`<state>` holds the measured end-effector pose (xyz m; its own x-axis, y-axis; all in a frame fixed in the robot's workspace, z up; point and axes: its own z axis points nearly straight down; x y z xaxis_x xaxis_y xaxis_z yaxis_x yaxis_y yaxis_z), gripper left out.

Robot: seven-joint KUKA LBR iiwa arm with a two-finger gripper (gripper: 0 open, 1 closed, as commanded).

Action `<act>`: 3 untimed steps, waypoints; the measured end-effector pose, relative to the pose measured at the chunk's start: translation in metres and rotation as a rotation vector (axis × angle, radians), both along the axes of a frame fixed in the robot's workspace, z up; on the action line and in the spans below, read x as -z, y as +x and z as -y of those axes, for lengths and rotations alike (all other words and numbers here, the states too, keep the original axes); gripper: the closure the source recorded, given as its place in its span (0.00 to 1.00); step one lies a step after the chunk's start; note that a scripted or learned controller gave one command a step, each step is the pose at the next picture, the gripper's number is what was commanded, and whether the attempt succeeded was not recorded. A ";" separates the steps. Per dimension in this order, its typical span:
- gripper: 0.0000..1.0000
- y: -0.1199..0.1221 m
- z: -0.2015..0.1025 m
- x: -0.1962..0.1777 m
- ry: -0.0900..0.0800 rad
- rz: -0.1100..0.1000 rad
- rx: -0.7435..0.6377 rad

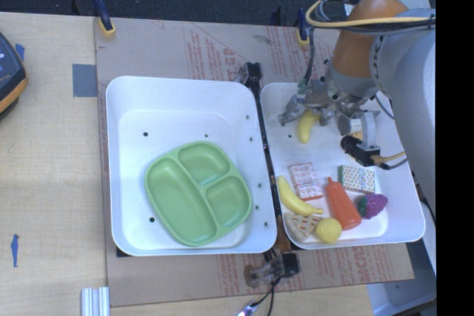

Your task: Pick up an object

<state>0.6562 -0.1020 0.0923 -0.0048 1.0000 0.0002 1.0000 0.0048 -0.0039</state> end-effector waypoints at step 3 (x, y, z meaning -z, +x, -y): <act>1.00 -0.029 -0.039 -0.125 0.000 0.002 -0.001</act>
